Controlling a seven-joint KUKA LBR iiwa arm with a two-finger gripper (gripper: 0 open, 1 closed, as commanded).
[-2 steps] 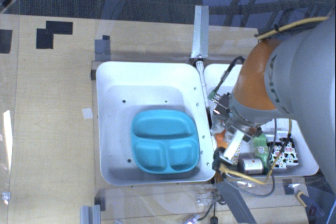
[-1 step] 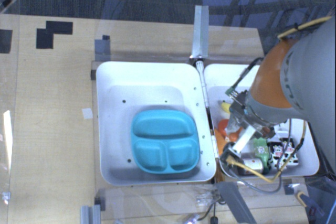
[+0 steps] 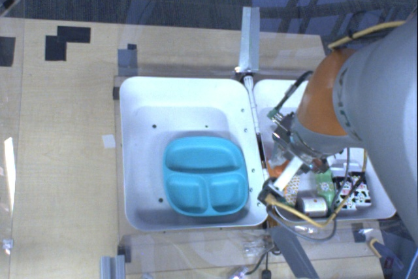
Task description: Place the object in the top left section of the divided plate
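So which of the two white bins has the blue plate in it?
The left bin: the blue divided plate lies flat in it. The right bin holds small mixed items, and the arm reaches over it.

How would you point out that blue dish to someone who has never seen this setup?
Start at the two white bins side by side on the bench and take the left bin. Near its front lies the divided plate, a rounded light blue tray with one long section and two smaller ones. It is the only blue item, apart from the clutter under the arm.
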